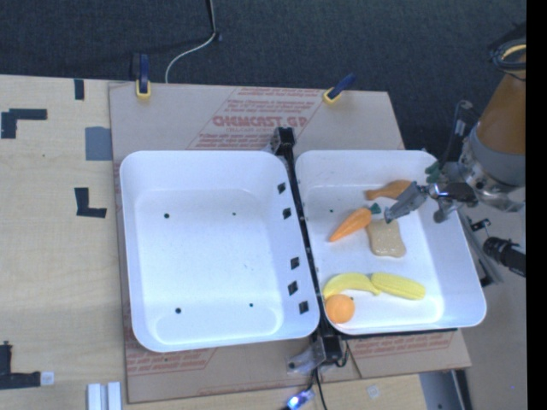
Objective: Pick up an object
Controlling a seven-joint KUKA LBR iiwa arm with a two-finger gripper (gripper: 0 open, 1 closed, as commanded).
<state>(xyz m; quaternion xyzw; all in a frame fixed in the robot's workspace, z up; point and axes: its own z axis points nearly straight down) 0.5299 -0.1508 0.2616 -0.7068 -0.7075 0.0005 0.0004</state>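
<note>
Reaching in from the right, the gripper [400, 207] hangs over the right bin [449, 272], its dark fingers slanting down and leftward toward the middle of that bin. Whether they are spread or closed cannot be told from this angle, and nothing is seen clamped between them.

Nearest the camera, at the front of the right bin, an orange ball [340, 308] sits against the front left corner. Just behind it lies a yellow banana [349, 284], touching or nearly touching the ball, and beside that to the right a second yellow piece [398, 286], long and slightly lumpy, lies across the bin floor.

Farther back, a tan slice of bread [387, 241] rests flat near the centre of the bin, just below the fingertips. To its left a carrot [351, 225] lies at a slant, its thick end pointing toward the gripper's tip and very near it. Beyond the fingers, an orange-brown item [390, 190] lies close to the rear part of the bin; its shape is partly hidden by the gripper.

The left bin [137, 229] stands beside the right one, the two meeting along a dark divider. Both rest on a cardboard sheet [248, 118] held at its far edge by two clamps [142, 77].
</note>
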